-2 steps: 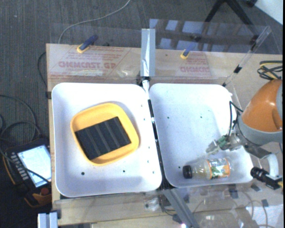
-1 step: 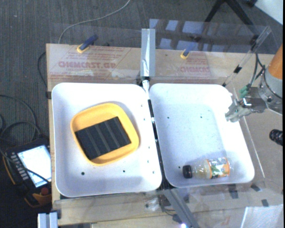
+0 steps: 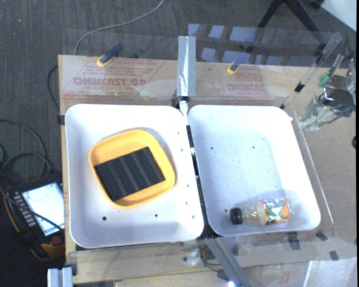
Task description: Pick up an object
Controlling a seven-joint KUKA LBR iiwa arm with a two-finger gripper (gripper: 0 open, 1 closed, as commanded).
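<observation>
— White plastic is taking up most of what I am looking down on: two shallow white bins are sitting side by side on the bench, the left white bin (image 3: 78,220) and the right white bin (image 3: 251,136), and their inner rims are touching along the middle.

— What is lying around them?

— In the left bin a yellow rounded tray with a black ribbed insert (image 3: 132,167) is sitting a little toward the far side. Behind both bins a brown board with red lettering (image 3: 107,81) is running along the bench, a grey upright post (image 3: 186,64) is standing at the seam between them, and two small yellow clamps are gripping the far edge. On the floor at the left, a handheld pendant with a lit screen (image 3: 39,207) is lying among black cables.

— And the thing to pick?

— A small clear plastic bottle with a black cap and an orange and green label (image 3: 261,212) is lying on its side in the near part of the right bin, close to the near wall, its cap pointing left. Nothing is resting on or against it.

— Your claw?

— My gripper (image 3: 330,100) is hanging off past the far right corner of the right bin, well apart from the bottle. It is blurring into clear shielding there, so I cannot tell how my claw is standing.
</observation>
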